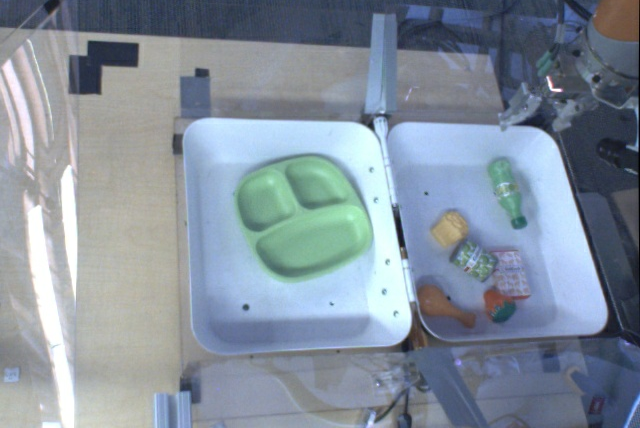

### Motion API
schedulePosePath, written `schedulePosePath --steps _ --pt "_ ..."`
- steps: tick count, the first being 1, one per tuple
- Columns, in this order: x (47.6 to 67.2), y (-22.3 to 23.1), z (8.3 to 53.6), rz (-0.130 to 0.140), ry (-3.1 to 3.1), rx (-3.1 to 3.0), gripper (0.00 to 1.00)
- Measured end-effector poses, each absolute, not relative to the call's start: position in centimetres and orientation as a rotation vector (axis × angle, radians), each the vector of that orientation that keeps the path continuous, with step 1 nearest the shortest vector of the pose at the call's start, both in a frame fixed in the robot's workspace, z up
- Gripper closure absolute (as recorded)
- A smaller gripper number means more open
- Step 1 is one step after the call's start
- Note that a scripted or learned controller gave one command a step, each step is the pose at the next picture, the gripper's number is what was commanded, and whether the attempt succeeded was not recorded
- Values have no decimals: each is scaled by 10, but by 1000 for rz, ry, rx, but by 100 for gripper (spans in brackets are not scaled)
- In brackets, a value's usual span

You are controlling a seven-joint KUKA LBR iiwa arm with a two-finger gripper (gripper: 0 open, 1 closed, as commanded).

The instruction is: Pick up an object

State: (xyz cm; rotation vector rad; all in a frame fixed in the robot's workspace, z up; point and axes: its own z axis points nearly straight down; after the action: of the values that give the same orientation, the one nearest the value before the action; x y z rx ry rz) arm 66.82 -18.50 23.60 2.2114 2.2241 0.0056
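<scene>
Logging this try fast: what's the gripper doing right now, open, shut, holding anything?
Gripper: open, holding nothing, above the far right corner of the right bin, apart from the green bottle.

Arm: enters at the top right corner, a rounded orange band above a pale grey wrist section.
Wrist: grey and silver metal parts, small and cluttered, with a spot of green near the left side.
Gripper: 2 thin, pale, glinting fingers.
Cables: thin dark wires beside the wrist.
</scene>
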Motion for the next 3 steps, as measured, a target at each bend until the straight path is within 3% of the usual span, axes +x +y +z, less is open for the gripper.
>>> schedulePosePath --steps 1,2,3 --pt "670 -171 129 3 2159 2277 0" --pt "638 -201 88 6 2223 2209 0" --pt "641 -201 101 14 2221 2203 100"
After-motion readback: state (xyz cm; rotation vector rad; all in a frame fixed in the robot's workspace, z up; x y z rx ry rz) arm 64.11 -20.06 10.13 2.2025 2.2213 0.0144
